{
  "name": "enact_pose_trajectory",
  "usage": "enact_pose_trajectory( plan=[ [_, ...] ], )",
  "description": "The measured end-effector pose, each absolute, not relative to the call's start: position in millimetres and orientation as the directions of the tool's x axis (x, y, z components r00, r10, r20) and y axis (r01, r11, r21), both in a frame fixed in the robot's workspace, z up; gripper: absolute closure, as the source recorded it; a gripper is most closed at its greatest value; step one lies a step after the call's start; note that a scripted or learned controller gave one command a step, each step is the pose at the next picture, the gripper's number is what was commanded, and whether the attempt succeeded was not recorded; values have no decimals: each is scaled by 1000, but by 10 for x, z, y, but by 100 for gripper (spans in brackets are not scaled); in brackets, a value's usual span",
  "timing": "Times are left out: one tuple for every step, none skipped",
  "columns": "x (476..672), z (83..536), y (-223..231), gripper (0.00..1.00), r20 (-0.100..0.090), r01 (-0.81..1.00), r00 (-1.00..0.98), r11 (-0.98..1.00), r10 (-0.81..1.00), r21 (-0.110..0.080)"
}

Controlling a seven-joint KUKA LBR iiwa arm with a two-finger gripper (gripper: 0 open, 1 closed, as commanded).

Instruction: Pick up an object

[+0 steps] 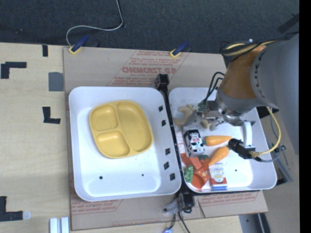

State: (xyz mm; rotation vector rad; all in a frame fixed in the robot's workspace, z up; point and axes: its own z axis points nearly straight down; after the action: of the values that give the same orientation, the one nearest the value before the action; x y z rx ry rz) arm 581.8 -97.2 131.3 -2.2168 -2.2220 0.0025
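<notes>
The right bin [260, 178] holds several small objects. Two orange carrots [218, 140] [219, 154] lie in its middle, next to a black-and-white box [194, 141]. Near the front are red and green toy vegetables [194, 171] and a small red-and-white packet [217, 173]. A beige piece [186, 111] lies near the bin's back left. My gripper [206, 114] is low over the back of this bin, just right of the beige piece and above the carrots. The wrist hides what is directly under it. Nothing is visibly held.
The left bin [80, 178] carries a yellow divided plate [120, 128]. A black divider [170, 140] runs between the two bins. The arm's grey body and orange band [243, 74] cover the right bin's back right corner. A black cable [252, 153] loops along its right side.
</notes>
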Motion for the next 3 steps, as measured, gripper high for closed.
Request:
enact_pose_trajectory(
  plan=[
    [6278,941,-1163,0,0,1000,-2,2,1000,12],
    [6718,910,-1044,0,-4,1000,-2,2,1000,10],
    [6539,928,-966,0,-8,1000,-2,3,1000,22]
  ],
)
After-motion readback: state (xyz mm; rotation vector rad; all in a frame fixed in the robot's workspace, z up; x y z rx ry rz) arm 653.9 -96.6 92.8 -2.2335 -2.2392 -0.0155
